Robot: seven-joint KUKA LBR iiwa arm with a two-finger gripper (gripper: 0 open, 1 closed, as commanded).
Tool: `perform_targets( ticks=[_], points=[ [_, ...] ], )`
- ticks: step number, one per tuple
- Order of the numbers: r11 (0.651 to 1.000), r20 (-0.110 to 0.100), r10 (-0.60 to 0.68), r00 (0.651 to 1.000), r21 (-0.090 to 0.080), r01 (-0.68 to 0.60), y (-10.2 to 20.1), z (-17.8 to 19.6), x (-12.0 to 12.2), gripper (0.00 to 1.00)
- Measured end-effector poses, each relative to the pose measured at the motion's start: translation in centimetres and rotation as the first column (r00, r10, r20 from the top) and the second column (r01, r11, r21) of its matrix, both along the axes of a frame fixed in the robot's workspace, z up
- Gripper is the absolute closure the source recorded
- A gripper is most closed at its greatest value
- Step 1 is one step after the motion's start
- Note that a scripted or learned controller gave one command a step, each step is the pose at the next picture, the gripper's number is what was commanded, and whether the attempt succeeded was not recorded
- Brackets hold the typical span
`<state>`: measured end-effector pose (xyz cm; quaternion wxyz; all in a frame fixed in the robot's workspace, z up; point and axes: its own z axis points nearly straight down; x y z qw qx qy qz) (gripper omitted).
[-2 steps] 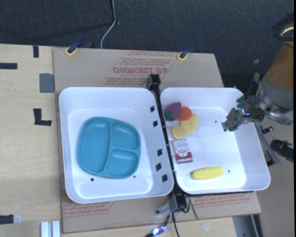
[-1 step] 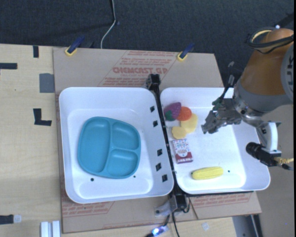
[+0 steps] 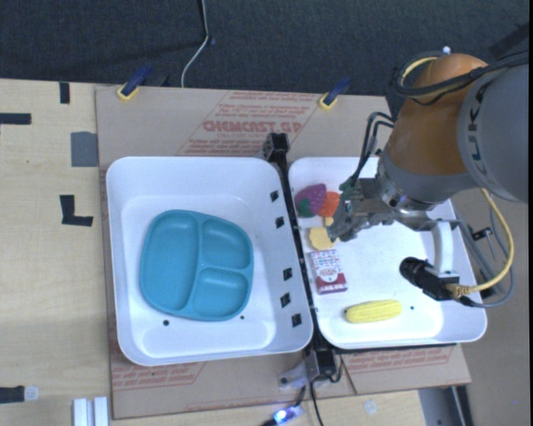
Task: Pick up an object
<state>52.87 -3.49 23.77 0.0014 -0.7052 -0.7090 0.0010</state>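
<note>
We are hovering the gripper [image 3: 345, 223] right of centre over the small toys [image 3: 314, 201], whether anything is grasped we cannot tell, so the pick is looking unfinished.

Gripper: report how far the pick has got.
Done: the gripper has reached the right bin, low beside the small toys. In hand: nothing visibly held. Left: grasp and lift; the corn and packet lie untouched.
</note>
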Motion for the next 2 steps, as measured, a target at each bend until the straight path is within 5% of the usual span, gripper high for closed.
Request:
perform_targets(
  ticks=[2],
  points=[
    [1.000, 0.002, 0.002, 1.000, 0.000, -0.002, 9.8, -0.2, 0.1, 1.00]
  ],
)
